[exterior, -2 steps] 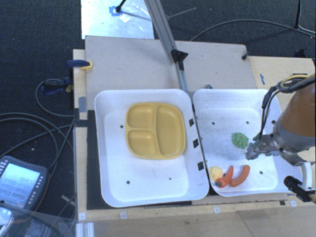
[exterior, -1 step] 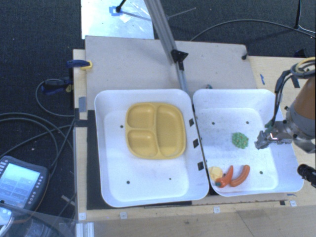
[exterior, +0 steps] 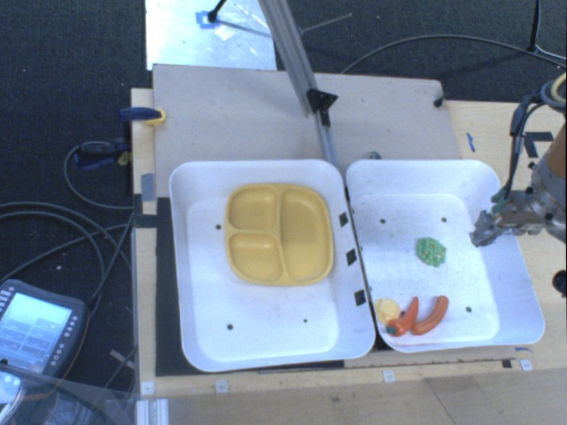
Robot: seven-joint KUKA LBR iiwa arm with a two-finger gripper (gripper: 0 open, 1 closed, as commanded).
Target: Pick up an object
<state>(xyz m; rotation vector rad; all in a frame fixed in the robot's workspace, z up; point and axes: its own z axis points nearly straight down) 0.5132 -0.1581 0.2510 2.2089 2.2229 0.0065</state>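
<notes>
We are finding the gripper (exterior: 484,230) hanging over the right-hand rim of the right bin (exterior: 509,277), at the end of the grey arm (exterior: 549,204) that is reaching in from the right. We cannot tell whether it is released or clenched, and we are seeing nothing in its grasp.

Nearest to it, a short way to its left and slightly lower in the view, a green cluster of peas (exterior: 431,251) is lying on the bin floor, apart from the gripper. Further down and left of the gripper, near the bin's front edge, an orange sausage (exterior: 430,315) is lying beside a carrot (exterior: 403,319), with a small yellow piece (exterior: 387,309) just beside the carrot's left end.

Well to the gripper's left, the left bin (exterior: 199,326) is holding a yellow divided plate (exterior: 279,234), lying flat. Beyond both bins, a grey pole (exterior: 292,42) is slanting across the bench (exterior: 230,104).
</notes>
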